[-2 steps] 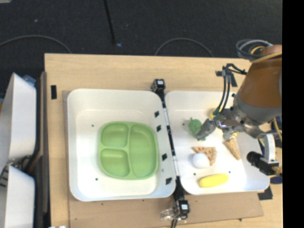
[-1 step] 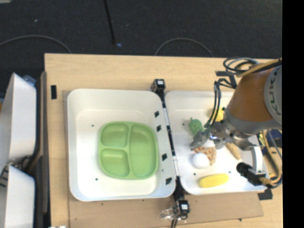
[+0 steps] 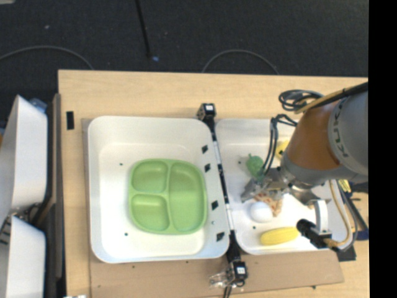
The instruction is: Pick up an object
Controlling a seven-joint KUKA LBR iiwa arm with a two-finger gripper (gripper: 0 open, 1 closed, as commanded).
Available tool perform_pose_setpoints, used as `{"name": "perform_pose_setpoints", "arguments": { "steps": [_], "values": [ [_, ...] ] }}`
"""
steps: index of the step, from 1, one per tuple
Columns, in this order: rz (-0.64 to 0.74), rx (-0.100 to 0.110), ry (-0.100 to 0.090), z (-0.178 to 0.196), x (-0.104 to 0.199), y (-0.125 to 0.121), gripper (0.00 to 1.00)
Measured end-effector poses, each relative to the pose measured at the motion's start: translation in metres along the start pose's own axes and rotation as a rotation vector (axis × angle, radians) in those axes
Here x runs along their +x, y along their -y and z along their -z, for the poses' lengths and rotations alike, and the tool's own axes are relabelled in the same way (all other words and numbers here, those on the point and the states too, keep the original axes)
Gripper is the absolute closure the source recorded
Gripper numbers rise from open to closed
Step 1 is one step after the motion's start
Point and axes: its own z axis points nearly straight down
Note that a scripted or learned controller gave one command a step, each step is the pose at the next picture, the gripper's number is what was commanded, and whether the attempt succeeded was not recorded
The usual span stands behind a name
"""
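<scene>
Apparently only at the reaching stage, not at the lifting one. Lowered into the right bin (image 3: 245,132), with the gripper (image 3: 260,188) close over a white ball (image 3: 260,213) and just beside a small green object (image 3: 254,164). Impossible to tell whether clenched or released, being hidden under the wrist. Cannot confirm a grasp on anything. Resting on the bin floor all the same: ball, green object, and a yellow object (image 3: 279,235) near the front wall. Left to do, by my judgement: closing on one piece, then raising it clear.
</scene>
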Motion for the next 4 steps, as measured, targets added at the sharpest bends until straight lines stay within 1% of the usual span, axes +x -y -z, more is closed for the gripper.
{"name": "perform_pose_setpoints", "arguments": {
  "steps": [1, 2, 3, 4],
  "values": [
    [-0.003, -0.01, 0.001, -0.006, -0.003, -0.004, 0.0],
    [-0.011, -0.023, 0.007, 0.008, -0.006, -0.007, 1.0],
    [-0.003, -0.004, -0.002, 0.051, -0.006, -0.005, 1.0],
    [0.004, -0.008, -0.001, 0.116, -0.007, -0.008, 1.0]
  ]
}}
